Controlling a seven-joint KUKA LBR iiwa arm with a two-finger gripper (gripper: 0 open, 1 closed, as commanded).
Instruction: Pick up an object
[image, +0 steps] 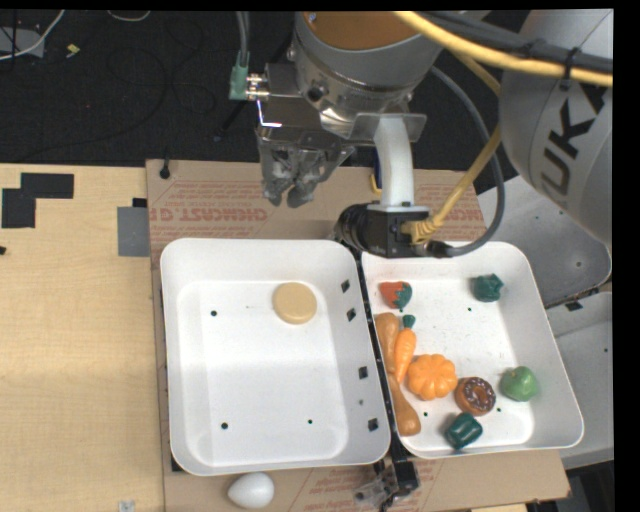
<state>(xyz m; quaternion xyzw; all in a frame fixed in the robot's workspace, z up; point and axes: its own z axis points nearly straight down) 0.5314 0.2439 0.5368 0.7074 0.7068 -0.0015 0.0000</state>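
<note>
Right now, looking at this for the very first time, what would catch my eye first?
Probably the big grey arm with its orange band, looming over the top of the picture above two white bins. Next, the bright toy food crowded in the right bin: an orange pumpkin, a carrot, a chocolate doughnut. The left bin holds one pale round biscuit, and a white egg lies outside its front edge.

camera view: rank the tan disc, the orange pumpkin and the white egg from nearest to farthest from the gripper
From the gripper, raised above the bins' far edge:
1. tan disc, upper part of the left bin.
2. orange pumpkin, middle of the right bin.
3. white egg, outside the bins, by the left bin's near edge.
</note>
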